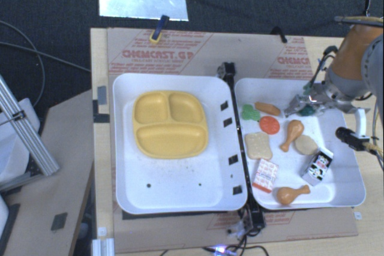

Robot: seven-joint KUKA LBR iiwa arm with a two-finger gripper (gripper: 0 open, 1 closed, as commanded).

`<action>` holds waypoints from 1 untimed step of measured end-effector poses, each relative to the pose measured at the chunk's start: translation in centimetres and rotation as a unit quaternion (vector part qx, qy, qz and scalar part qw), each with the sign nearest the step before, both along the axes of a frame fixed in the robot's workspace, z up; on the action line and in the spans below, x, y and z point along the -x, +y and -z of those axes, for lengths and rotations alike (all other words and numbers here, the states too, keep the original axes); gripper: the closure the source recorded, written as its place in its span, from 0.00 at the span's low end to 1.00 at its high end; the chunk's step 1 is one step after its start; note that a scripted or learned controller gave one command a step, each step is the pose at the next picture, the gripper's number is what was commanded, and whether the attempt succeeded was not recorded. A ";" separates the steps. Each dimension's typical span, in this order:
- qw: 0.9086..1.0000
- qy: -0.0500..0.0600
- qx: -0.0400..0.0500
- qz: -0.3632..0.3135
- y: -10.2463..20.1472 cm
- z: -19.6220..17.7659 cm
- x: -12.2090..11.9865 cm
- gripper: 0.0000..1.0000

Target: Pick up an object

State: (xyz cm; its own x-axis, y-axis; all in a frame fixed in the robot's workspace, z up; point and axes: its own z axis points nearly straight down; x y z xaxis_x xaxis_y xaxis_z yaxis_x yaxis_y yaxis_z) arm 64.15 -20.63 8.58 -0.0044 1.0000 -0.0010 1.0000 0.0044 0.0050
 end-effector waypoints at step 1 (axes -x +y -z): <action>1.000 0.000 0.000 0.000 0.0 0.0 -1.0 0.00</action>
State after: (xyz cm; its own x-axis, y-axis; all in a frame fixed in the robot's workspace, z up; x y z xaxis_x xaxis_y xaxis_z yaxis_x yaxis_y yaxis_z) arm 65.13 -20.64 8.60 -0.0040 1.0000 -0.0012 1.0000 0.0041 0.0058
